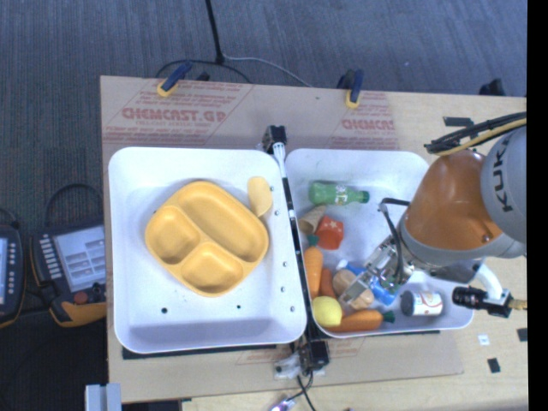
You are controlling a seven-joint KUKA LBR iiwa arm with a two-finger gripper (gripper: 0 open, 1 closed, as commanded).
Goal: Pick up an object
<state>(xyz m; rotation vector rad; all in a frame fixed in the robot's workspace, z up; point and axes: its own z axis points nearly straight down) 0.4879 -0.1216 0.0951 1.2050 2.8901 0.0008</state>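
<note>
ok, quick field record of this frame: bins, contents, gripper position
left bin: holds a yellow divided tray and a pale yellow piece beside the tray's upper right edge
right bin: cluttered with toy food
green bottle: lying on its side near the far wall
red item: below the bottle
carrots: one by the divider, one at the near wall
lemon: near-left corner
gripper: down among the clutter in the right bin
grasp: cannot tell

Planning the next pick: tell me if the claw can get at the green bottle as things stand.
Probably yes. The green bottle lies alone at the right bin's far end, nothing on top, while the claw sits among the nearer items.
</note>
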